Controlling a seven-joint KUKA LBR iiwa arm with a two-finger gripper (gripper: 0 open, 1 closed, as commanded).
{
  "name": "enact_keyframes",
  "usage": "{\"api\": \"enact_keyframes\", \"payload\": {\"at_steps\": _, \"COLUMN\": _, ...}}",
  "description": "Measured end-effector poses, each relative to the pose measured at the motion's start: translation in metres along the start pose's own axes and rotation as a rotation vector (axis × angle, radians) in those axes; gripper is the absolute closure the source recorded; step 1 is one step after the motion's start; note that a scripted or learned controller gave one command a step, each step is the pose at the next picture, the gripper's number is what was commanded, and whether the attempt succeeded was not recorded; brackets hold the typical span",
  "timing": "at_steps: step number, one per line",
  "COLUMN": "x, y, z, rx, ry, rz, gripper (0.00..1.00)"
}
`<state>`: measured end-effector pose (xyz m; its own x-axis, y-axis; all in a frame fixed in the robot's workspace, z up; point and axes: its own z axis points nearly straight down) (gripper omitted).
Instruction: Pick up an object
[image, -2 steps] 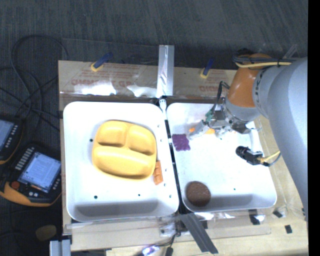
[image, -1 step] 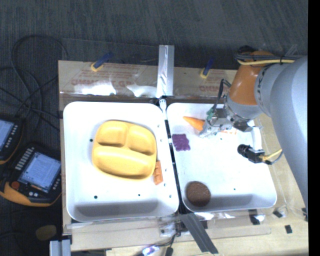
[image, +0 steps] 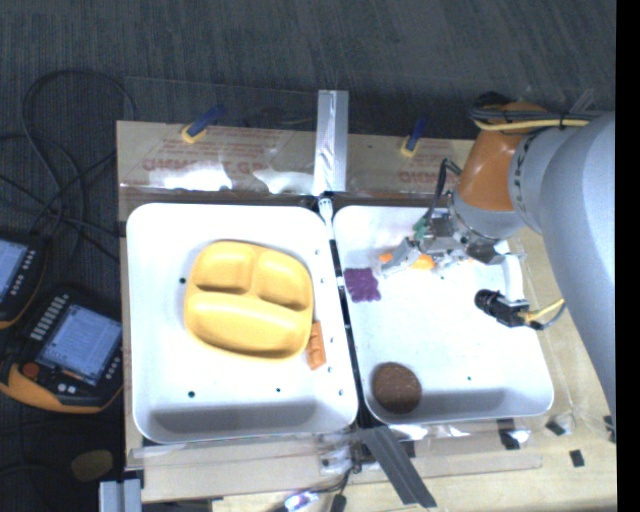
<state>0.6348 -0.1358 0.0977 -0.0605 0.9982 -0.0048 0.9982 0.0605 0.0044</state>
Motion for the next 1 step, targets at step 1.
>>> {"api": "enact_keyframes", "payload": {"at_steps": 1, "x": -0.0164, "y": 0.0106, "z": -0.0598, "rx": 0.006, "ry": 0.002, "rz": -0.086, "gripper": 0.00}}
